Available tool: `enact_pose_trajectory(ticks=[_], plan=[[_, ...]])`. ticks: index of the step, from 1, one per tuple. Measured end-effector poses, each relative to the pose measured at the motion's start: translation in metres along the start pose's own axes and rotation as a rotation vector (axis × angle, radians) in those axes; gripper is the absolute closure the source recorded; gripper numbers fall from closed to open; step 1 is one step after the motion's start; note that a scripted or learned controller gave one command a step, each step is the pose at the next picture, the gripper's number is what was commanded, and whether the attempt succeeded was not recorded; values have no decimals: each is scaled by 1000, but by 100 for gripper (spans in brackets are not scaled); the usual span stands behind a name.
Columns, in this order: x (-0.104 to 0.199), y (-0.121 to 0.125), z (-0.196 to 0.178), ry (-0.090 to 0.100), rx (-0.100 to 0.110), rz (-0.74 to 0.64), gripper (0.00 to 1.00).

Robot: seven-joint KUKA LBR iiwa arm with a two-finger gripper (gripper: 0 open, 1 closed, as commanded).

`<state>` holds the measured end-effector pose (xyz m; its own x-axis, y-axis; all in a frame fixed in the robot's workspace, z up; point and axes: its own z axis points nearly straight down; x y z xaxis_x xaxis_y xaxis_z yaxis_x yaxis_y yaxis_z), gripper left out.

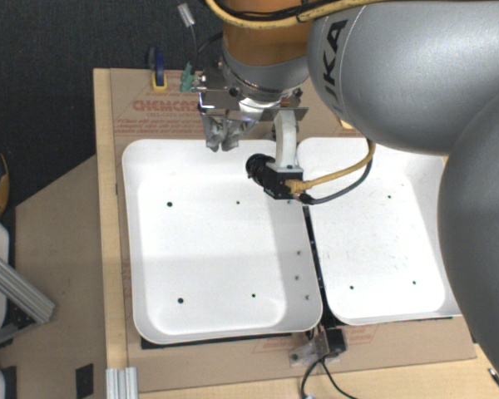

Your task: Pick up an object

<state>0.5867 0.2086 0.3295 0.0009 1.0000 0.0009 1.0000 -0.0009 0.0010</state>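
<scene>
So the biggest thing here is the grey arm (399, 56), looming over the whole right side, with its orange band sitting right above the gripper (221, 140). Under everything is the brown bench board (108, 223), running out behind, left of and in front of the gripper.

Then the two white bins. The gripper hangs over the far edge of the left bin (208, 248), so nearly all of that bin's floor stretches away from it toward the near side. The right bin (382, 248) is off to the gripper's right in this view, partly covered by the arm.

Honestly can't tell if the gripper is apart or together, it's just a small grey cluster from this angle, and I can't make out anything clamped in it.

Just right of the gripper and a bit nearer is a black module (270, 177) on a white bracket, with a tan cable (341, 177) looping off to the right.

As for the object to pick: I can't place it. The bin floors I can see carry just small dark dots (170, 204). My guess is anything graspable would be tucked under the arm, so which way to go and any long axis is unknowable from here.

Behind the gripper, small blue and green clips (157, 69) sit on the board.
</scene>
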Motion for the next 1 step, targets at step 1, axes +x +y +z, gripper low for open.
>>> enact_pose_trajectory(ticks=[1], plan=[[16,26,72,-4,11,-2,100]])
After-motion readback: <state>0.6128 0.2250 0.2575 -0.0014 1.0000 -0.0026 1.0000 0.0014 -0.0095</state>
